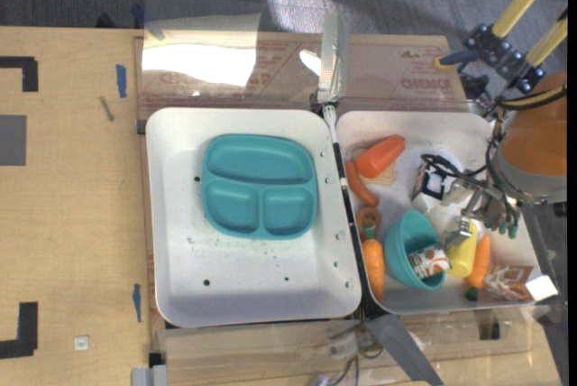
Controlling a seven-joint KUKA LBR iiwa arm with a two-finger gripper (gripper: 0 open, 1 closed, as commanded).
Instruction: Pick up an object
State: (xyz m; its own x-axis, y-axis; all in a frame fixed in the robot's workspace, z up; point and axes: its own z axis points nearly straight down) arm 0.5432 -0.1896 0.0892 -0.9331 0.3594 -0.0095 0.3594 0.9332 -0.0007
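The right bin (397, 124) holds several small things. An orange carrot-shaped toy (380, 155) lies at its back left, and a second carrot (372, 262) lies along its left wall. A teal bowl (407, 242) rests on its side with a red-and-white can (431, 263) in its mouth. Beside it lie a yellow bottle (462, 254) and a slim orange carrot (481, 258). My gripper (476, 213) hangs low over the right half of this bin, just above the yellow bottle. Nothing can be seen between its fingers.
The left bin (180, 285) holds a teal divided plate (260, 186). An orange curved piece (357, 184) lies by the divider between the bins. A brown-and-white packet (507, 283) and a white block (542, 288) sit at the right bin's front right corner.
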